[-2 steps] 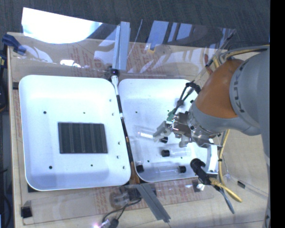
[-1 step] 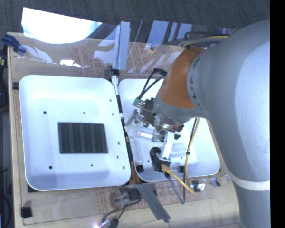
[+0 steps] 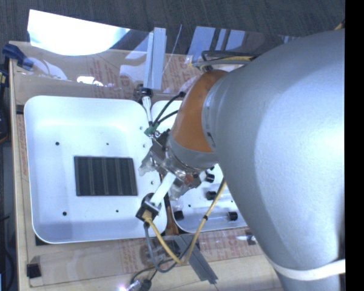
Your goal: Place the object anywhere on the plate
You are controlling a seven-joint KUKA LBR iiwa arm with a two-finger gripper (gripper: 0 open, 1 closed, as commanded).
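A dark ridged rectangular plate (image 3: 106,176) lies flat in the middle of the left white bin (image 3: 48,120). My gripper (image 3: 171,185) hangs under the orange-banded wrist, over the left rim of the right bin (image 3: 200,224), just right of the plate's lower right corner. The big grey arm covers most of the right bin. Small dark bits (image 3: 210,177) show on that bin's floor beside the gripper, and I cannot tell what they are. I see nothing between the fingers from here.
The wall between the two bins runs right below the gripper. A metal upright (image 3: 155,56) stands behind the bins. A yellow cable (image 3: 197,235) loops down past the front rim of the right bin onto the wooden bench.
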